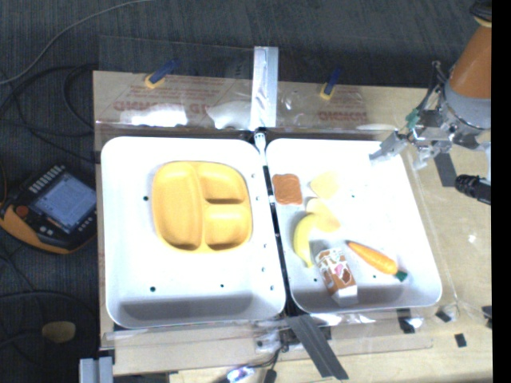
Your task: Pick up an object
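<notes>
- Two white bins sit side by side: the left bin [128,294] and the right bin [415,238].
- The left bin holds one yellow tray [201,206] with three compartments.
- The right bin holds six things, all in its left and lower part.
- One brown square [287,187] lies near the divider, close to the top.
- Two pale yellow slices: the upper slice [323,185] lies just right of the brown square, and the lower slice [322,212] touches the banana.
- One banana [303,238] curves down the left side.
- One carrot [374,258], orange with a green tip, lies to the right of the carton.
- One small carton [338,274] lies below the banana; its printing is too small to read.
- Red lettering on the clear sheet behind the bins cannot be read.
- One gripper [387,148] is above the right bin's upper right corner, well apart from every item; I cannot tell its state from this blurred view.
</notes>
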`<move>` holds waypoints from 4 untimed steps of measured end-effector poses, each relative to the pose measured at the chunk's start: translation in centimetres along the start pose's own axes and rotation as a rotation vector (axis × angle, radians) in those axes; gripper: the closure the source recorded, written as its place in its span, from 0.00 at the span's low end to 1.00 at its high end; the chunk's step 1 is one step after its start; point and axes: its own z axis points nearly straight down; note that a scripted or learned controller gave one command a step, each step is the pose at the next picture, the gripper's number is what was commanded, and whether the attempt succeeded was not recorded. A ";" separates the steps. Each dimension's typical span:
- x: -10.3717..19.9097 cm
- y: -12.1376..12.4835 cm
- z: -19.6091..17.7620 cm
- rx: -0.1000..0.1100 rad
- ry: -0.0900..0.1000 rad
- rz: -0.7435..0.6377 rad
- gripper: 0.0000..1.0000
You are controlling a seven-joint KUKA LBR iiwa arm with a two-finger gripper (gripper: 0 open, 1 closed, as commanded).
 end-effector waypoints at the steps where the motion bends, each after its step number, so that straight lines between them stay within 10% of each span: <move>1: -0.8 -5.6 7.5 0.000 -0.001 -0.128 0.00; 2: -0.7 -6.5 7.8 0.000 0.001 0.041 0.00; 3: 2.7 -7.0 0.5 -0.001 0.001 -0.080 0.00; 4: 2.0 -5.4 0.8 0.000 -0.002 -0.302 0.00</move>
